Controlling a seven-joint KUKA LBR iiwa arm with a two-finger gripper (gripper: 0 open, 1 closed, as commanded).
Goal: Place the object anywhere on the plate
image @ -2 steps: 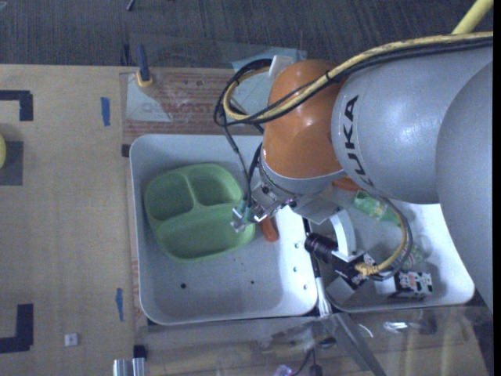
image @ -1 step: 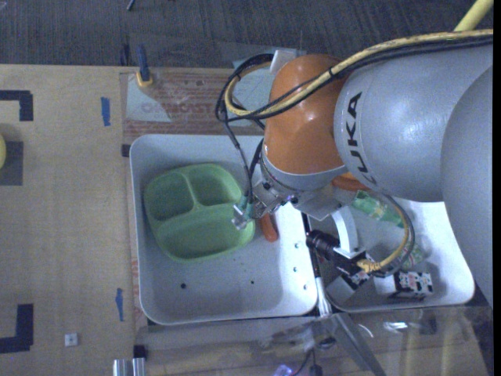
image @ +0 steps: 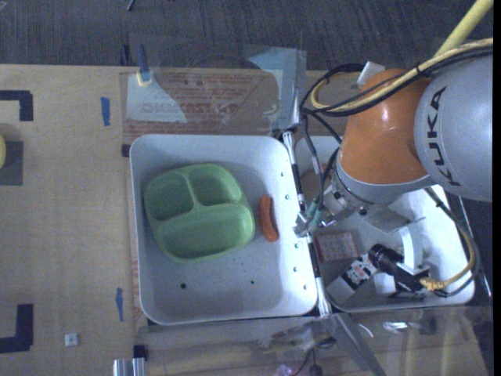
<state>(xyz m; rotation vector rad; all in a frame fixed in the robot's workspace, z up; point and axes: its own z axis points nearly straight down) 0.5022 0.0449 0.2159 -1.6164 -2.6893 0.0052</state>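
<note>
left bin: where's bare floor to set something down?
Bare: left bin floor in front of the green divided plate, and the strip behind it. Crowded: right wall, where the orange object lies beside the plate, the end effector hanging close.

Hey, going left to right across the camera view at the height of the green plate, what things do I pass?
Bare wooden bench top → green three-compartment plastic plate in the left white bin → small orange carrot-shaped object lying beside the plate → grey KUKA arm with orange band over the right bin.
</note>
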